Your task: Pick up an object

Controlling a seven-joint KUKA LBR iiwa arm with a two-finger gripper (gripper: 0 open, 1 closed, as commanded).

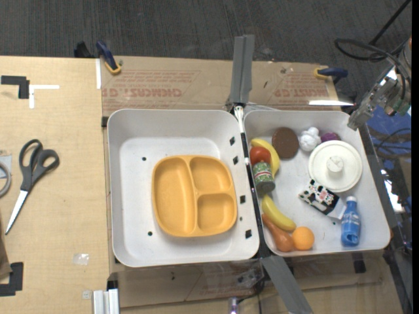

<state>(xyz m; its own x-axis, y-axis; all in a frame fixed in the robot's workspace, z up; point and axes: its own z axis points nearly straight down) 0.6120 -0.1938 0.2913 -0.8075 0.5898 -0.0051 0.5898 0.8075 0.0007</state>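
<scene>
The gripper is seen at the right bin's far right corner, its jaw state cannot be told; the white lid, below-left of it, is best approached from directly above; 1 clean descent is advised.

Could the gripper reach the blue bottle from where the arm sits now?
Probably yes. The blue bottle lies near the right bin's right wall, on the arm's side, with nothing over it. The gripper sits beyond that bin's upper right corner.
</scene>
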